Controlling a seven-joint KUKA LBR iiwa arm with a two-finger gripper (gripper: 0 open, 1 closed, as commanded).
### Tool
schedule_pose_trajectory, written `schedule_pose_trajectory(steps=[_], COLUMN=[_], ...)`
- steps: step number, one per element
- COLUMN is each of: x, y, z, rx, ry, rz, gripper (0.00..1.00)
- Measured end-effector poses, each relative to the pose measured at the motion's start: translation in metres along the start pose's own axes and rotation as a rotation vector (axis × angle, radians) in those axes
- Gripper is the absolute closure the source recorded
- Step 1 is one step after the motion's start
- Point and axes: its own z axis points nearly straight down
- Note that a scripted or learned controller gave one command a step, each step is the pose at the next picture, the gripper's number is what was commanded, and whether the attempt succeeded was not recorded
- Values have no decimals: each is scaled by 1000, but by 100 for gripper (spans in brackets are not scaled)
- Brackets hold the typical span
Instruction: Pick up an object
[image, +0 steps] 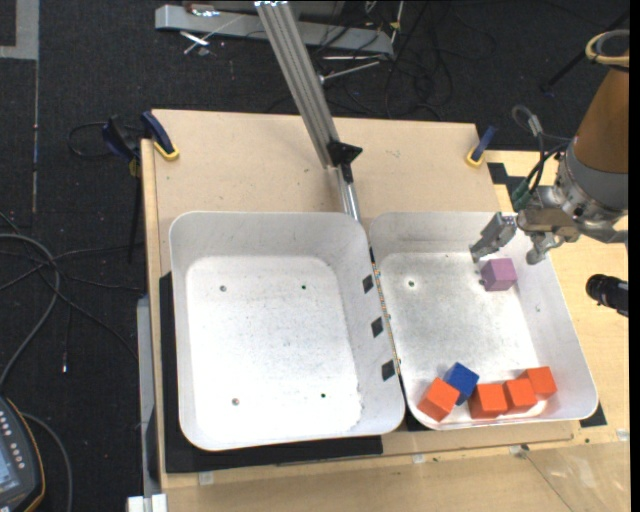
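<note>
- 2 shallow white bins are seen side by side on a wooden bench (260, 165): the left bin (200, 250) and the right bin (565, 335).
- The arm (605, 130) is seen at the right, and it reaches over the upper right part of the right bin.
- The gripper (517, 244) is seen above the far side of the right bin, and its 2 fingers are spread apart, with a clear gap between them.
- A purple cube (498, 273) is seen just below the gripper, on the floor of the right bin; it is not between the fingers, so nothing is held.
- Whether the fingertips touch the purple cube cannot be told from this view.
- 4 more blocks are gathered at the near edge of the right bin, well apart from the gripper.
- A blue cube (461, 379) is placed beside an orange block (438, 398), which is the leftmost one.
- To the right, 3 orange blocks are lined up close together: the 2nd orange block (489, 399), the 3rd orange block (520, 393) and the 4th orange block (541, 381).
- A grey metal pole (305, 85) is seen slanting down from the top to the gap between the 2 bins.
- 2 yellow clamps are fixed at the far corners of the bench, the left clamp (160, 140) and the right clamp (480, 148).
</note>
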Motion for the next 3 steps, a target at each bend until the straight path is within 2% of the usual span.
schedule_pose_trajectory(steps=[1,2,3], x=[-71,-80,-79], y=[-48,32,88], z=[78,196,192], rx=[10,-2,-6], ry=[-1,-2,-2], rz=[9,-4,-4], gripper=[0,0,0])
